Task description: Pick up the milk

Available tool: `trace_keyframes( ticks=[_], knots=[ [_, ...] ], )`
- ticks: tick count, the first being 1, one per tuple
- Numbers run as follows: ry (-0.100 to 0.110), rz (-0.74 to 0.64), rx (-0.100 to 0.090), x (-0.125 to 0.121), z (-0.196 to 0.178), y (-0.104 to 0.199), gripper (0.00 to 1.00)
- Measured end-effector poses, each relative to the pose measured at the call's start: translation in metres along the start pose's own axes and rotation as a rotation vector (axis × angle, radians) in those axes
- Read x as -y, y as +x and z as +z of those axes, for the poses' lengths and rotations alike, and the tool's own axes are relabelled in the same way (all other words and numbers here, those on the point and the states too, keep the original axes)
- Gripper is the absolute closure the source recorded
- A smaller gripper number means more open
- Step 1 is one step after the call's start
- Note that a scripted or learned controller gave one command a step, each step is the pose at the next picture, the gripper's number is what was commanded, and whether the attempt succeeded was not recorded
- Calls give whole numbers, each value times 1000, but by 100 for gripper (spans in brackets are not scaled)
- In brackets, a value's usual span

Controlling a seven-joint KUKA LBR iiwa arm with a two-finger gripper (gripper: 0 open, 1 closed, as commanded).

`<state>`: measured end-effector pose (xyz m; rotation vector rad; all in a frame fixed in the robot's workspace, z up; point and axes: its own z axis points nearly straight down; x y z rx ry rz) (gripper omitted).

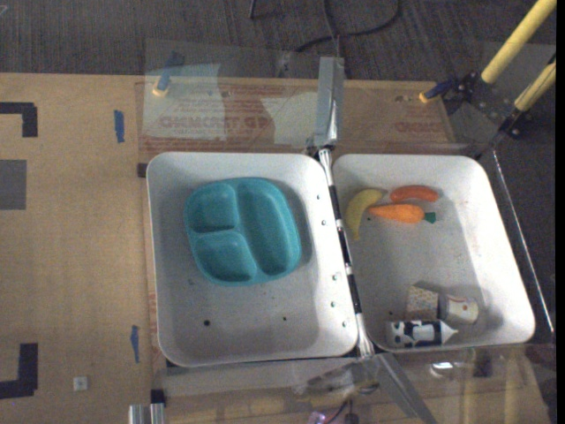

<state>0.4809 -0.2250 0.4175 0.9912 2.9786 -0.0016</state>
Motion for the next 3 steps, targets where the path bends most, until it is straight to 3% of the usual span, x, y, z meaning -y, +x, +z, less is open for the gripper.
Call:
trace_keyframes(
  ticks=[1, 2, 3],
  knots=[
    [0, 290, 3, 0, -17, 0, 0],
    [1, 490, -3, -2, 139, 2, 0],
    [2, 614, -4, -1, 143, 2, 0]
  ],
)
